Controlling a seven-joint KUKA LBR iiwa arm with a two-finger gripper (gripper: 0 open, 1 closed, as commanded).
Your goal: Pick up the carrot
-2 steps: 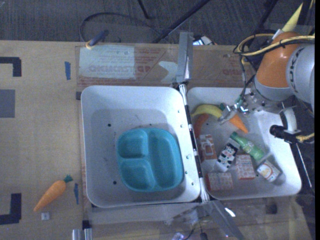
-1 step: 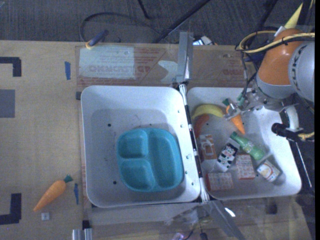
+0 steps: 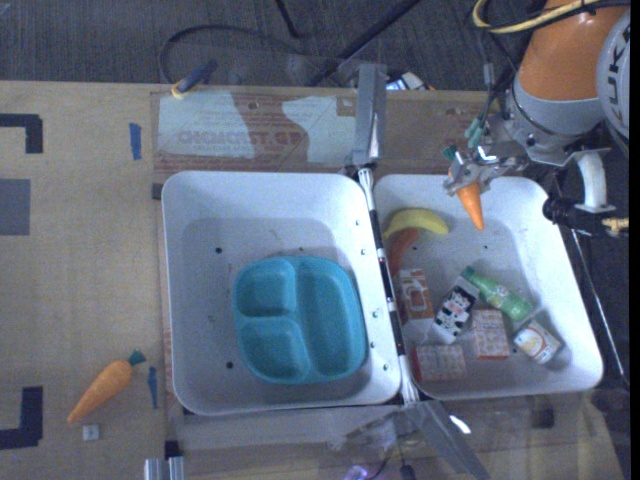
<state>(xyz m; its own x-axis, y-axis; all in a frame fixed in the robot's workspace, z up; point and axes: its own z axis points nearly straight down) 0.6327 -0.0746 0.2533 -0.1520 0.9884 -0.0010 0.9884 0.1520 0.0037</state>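
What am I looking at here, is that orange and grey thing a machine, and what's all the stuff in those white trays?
Yes, it is a robot arm, seen from a camera fixed above a bench and looking down at a slant. The arm reaches in from the picture's right. At its tip is a two-finger gripper with a small carrot hanging point-down between its fingers, above the right bin. That bin holds a banana, a green bottle and small toy food packs. The left bin holds a blue divided plate. A second carrot lies on the bench outside the bins.
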